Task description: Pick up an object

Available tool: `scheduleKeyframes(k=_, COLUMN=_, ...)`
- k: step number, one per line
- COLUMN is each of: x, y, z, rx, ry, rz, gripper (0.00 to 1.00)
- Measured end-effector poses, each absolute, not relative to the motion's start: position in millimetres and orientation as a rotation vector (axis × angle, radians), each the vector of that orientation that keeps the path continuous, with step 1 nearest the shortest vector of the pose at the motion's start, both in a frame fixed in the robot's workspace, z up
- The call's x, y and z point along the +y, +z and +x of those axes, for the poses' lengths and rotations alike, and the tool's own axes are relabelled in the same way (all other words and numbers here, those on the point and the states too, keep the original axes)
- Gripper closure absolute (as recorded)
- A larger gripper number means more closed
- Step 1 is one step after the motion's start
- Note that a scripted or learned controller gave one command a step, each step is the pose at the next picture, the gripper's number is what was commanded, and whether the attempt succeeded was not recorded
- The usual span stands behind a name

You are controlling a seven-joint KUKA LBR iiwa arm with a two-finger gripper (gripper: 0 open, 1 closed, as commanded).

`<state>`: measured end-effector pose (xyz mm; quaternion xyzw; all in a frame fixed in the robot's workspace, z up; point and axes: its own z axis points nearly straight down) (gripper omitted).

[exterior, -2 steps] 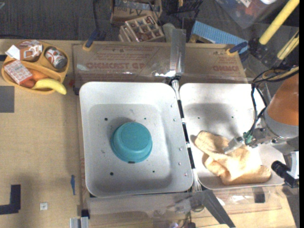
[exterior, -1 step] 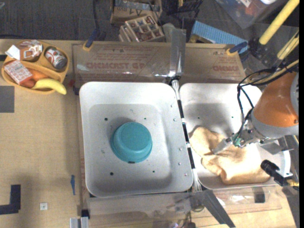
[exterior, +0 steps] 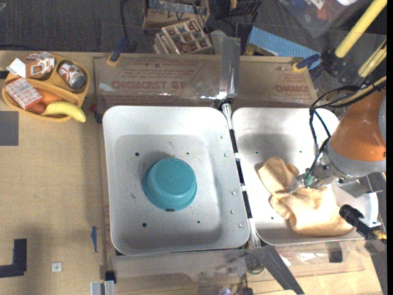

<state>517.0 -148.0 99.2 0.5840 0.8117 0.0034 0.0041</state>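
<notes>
Seen from above at a slant, a tan desk point(exterior: 49, 195) carries two shallow white bins side by side. The left bin point(exterior: 123, 134) holds a teal bowl point(exterior: 171, 184) turned upside down near its middle. The right bin point(exterior: 270, 125) holds a crumpled tan cloth point(exterior: 301, 204) spread across its lower half. The grey arm with its orange band point(exterior: 363, 134) reaches in from the right, and the gripper point(exterior: 307, 180) sits low on the upper middle of the cloth, touching or nearly touching a fold. Its tip is too small and blurred to tell whether the jaws are spread or pinching fabric. This looks like the grasp stage of picking up an object, with the cloth as the target; the next move would call for a firm close on a raised fold, then a straight lift, since limp fabric can slip free. At the desk's far left corner sits a yellow tray point(exterior: 18, 100) of toy food, including a banana point(exterior: 65, 110) and a can point(exterior: 73, 75). Behind the bins lie a cardboard panel point(exterior: 153, 78), cables and stacked clutter on a dark floor.
</notes>
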Motion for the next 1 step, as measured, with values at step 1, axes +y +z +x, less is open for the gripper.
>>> scheduleKeyframes(k=1, x=-85.7, y=184.0, z=572.7, rx=2.350, ry=-0.001, rz=2.083, gripper=1.00)
